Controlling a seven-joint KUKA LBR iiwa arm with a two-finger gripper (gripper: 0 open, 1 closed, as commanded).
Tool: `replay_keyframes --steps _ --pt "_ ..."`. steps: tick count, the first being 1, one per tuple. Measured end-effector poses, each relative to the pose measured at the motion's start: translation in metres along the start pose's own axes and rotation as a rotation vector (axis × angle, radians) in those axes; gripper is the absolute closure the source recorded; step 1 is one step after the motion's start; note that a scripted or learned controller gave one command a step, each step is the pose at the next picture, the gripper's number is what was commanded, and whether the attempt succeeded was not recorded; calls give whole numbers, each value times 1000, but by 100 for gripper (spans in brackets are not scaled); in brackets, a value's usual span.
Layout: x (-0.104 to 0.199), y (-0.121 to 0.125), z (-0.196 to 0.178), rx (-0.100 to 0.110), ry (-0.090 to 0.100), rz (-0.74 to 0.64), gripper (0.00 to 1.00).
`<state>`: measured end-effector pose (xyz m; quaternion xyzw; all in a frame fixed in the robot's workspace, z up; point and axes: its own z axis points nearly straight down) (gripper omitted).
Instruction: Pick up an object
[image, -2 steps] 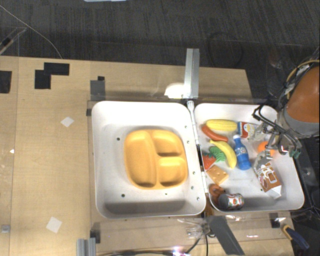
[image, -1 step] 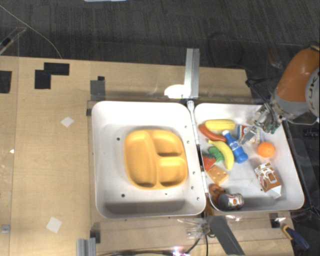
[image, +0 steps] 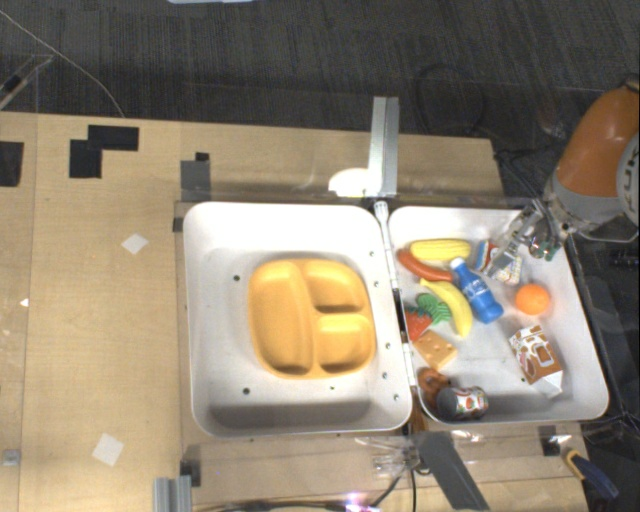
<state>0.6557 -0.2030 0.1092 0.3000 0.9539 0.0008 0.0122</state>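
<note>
My gripper hangs over the far right part of the right bin, just right of the blue bottle's cap. The blue bottle lies slanted in the middle of that bin. Around it are a yellow corn cob, a red sausage, a banana, an orange ball, a small brown-and-white carton, a strawberry, a toast piece and a dark can. Nothing shows in the gripper's grasp.
The left bin holds a yellow divided plate. A metal post stands behind the wall between the bins. The arm's orange band reaches in from the upper right. Bare bin floor lies between the orange ball and the carton.
</note>
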Motion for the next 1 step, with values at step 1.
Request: replay_keyframes --steps 1 --pt "45 35 -77 2 9 110 100"
